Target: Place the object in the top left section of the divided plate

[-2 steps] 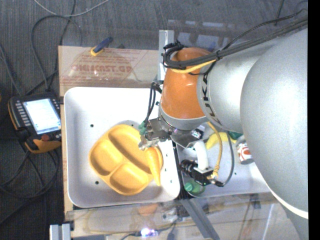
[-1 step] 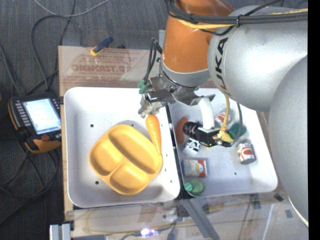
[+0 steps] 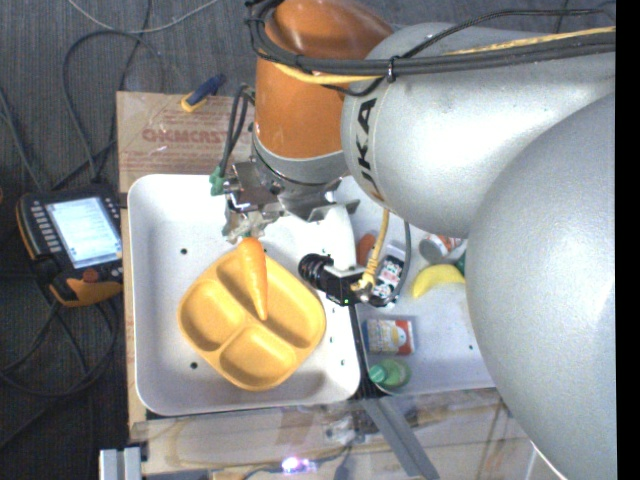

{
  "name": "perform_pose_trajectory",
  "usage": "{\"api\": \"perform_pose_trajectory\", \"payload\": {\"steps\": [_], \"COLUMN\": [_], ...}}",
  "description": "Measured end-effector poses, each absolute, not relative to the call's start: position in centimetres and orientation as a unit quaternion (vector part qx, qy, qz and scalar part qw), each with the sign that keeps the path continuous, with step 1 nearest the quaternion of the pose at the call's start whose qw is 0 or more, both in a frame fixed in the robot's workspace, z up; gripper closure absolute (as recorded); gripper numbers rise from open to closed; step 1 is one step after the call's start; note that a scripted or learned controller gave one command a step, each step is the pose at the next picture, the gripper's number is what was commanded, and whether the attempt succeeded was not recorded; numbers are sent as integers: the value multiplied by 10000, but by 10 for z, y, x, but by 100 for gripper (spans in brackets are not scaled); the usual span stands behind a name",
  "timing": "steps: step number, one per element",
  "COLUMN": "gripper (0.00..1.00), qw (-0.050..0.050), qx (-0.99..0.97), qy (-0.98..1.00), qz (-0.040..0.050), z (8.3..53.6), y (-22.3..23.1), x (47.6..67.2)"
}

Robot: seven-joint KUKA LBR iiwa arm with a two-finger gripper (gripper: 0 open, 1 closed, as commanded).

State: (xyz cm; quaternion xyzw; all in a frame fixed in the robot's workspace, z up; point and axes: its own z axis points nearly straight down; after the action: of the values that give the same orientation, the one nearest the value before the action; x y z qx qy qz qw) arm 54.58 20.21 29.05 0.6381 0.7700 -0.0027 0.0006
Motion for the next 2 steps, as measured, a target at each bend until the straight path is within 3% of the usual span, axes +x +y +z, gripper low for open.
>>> {"api": "perform_pose_trajectory", "payload": {"steps": [1, 2], "gripper": [100, 100], "qw": [1, -14], "qx": [6423, 5973], "qy": [7664, 8020], "qz": [-31, -25], "z": [264, 206], "y": [126, 166], "x": [523, 515]}}
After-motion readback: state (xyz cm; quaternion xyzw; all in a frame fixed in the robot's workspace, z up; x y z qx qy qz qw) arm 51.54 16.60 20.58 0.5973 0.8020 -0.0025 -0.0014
